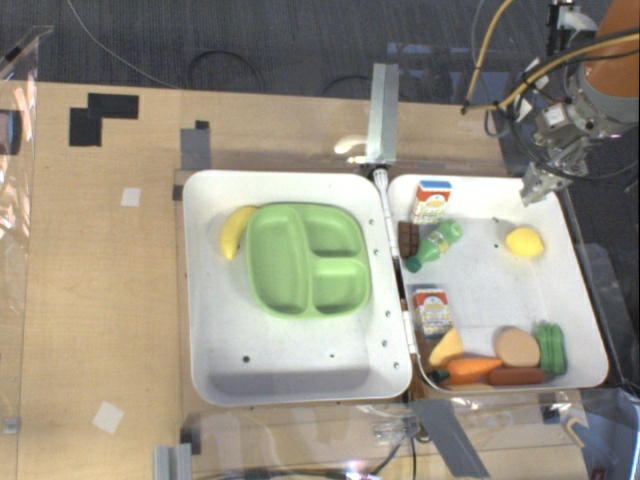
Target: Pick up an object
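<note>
Now | gripper (537, 185) over right bin's (585, 298) far corner | grip state: cannot tell | lemon (525, 242) lies nearby, untouched

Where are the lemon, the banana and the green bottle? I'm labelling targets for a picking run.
lemon (525, 242): camera view, middle of its yellow body, right bin.
banana (235, 232): camera view, middle of its curve, beside the green tray.
green bottle (432, 245): camera view, middle of its body, right bin.

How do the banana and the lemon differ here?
The banana is long and curved; the lemon is short and rounded. The banana lies in the left bin, against the green tray; the lemon lies in the right bin, apart from other items. Both are yellow.
</note>
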`<state>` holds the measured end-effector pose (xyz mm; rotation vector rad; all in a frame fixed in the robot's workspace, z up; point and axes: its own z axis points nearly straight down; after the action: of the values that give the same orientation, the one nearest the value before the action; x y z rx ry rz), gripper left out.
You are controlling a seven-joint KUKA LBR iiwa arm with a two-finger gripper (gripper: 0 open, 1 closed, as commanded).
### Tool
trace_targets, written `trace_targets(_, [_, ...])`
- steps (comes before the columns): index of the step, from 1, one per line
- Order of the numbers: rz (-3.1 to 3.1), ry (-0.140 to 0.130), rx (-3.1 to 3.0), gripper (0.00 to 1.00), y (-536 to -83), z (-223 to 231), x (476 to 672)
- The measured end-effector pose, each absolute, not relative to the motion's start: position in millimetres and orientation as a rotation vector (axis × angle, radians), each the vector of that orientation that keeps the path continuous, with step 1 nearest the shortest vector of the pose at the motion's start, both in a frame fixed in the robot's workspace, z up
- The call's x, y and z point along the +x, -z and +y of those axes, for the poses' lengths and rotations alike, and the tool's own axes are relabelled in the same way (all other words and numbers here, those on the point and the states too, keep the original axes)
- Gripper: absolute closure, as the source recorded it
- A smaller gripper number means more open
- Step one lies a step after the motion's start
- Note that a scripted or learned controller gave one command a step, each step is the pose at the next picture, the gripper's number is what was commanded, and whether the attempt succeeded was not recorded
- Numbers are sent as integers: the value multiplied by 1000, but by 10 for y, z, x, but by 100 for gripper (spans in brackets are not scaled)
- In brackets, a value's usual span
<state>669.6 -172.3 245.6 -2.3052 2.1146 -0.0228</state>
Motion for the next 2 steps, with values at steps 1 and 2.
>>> trace_targets(1, [1908,8,-2487,100,-941,-1367,6192])
trace_targets(2, [2073,28,-2340,100,-2378,-1206,6640])
